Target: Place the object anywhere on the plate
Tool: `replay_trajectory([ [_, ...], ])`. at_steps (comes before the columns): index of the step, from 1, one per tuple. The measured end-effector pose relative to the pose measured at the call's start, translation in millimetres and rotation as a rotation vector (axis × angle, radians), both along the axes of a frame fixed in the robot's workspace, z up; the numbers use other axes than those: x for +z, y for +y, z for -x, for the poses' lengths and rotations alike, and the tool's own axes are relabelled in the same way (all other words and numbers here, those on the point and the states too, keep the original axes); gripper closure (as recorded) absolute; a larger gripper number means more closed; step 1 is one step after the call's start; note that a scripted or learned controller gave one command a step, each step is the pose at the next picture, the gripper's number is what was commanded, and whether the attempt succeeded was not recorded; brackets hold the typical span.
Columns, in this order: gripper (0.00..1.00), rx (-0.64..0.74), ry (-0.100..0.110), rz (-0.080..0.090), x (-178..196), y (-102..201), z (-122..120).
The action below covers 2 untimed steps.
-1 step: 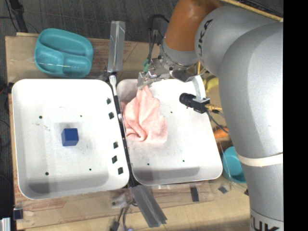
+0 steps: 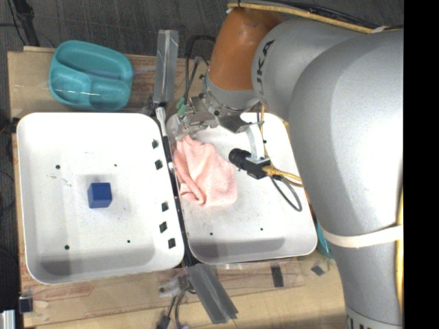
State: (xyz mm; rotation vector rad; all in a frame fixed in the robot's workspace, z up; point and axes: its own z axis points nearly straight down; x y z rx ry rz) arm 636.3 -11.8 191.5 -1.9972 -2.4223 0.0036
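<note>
Camera view | arm (image 2: 329, 115) reads "KUKA" | claw (image 2: 184, 125) over pink cloth (image 2: 204, 173), grip unclear

A soft, fuzzy pink cloth (image 2: 204, 173) lies in a smooth white plastic bin (image 2: 254, 242) on bare wood.

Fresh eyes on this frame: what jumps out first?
The big grey arm with its orange band fills the right side, its tool down at the right bin's top-left corner over a crumpled pink cloth. A blue cube sits in the left bin; a teal plate lies above it.
</note>
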Motion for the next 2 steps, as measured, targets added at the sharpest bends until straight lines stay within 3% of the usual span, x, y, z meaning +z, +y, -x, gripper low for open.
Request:
replay_trajectory([
  [1,1.00,0.180,0.002,0.000,-0.2,79.6,23.5],
  [2,1.00,0.129,0.001,0.000,-44.0,127.2,55.7],
])
